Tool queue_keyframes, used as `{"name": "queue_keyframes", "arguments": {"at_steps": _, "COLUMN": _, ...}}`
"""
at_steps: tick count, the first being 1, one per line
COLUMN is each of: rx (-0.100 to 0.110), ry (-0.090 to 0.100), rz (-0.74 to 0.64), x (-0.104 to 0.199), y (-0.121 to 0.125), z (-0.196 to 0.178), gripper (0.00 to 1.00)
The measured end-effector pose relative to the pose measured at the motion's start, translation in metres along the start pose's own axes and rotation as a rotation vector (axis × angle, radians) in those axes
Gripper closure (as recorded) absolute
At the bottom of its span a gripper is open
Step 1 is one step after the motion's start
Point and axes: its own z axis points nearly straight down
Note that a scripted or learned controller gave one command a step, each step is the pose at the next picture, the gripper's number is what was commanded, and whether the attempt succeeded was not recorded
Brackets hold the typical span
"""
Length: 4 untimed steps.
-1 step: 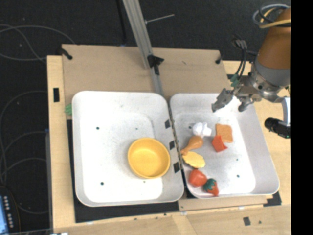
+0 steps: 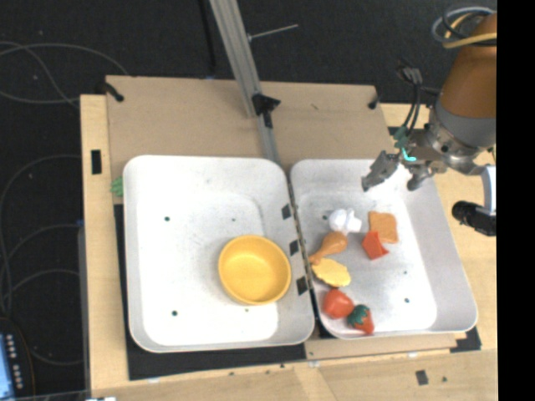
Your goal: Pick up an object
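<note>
Gripper (image 2: 391,174): fingers spread, nothing between them.
Nearest objects: white piece (image 2: 343,220) and orange block (image 2: 384,225), just below the gripper.
Progress: no grasp yet; descent and closing remain.

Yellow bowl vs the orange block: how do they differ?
The yellow bowl is round and hollow; the orange block is boxy and solid-looking. The bowl is far larger than the block. The bowl sits in the left bin, the block in the right bin, nearer the gripper. Both rest untouched.
</note>
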Motion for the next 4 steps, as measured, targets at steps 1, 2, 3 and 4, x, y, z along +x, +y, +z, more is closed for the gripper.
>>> {"name": "queue_keyframes", "arguments": {"at_steps": 1, "rx": 0.004, "ry": -0.004, "rz": 0.004, "x": -0.001, "y": -0.001, "z": 0.042, "gripper": 0.0}}
{"name": "queue_keyframes", "arguments": {"at_steps": 2, "rx": 0.008, "ry": -0.003, "rz": 0.005, "x": 0.001, "y": -0.007, "z": 0.104, "gripper": 0.0}}
{"name": "queue_keyframes", "arguments": {"at_steps": 3, "rx": 0.006, "ry": -0.004, "rz": 0.006, "x": -0.001, "y": -0.008, "z": 0.157, "gripper": 0.0}}
{"name": "queue_keyframes", "arguments": {"at_steps": 4, "rx": -0.001, "ry": -0.001, "rz": 0.011, "x": -0.001, "y": -0.007, "z": 0.142, "gripper": 1.0}}
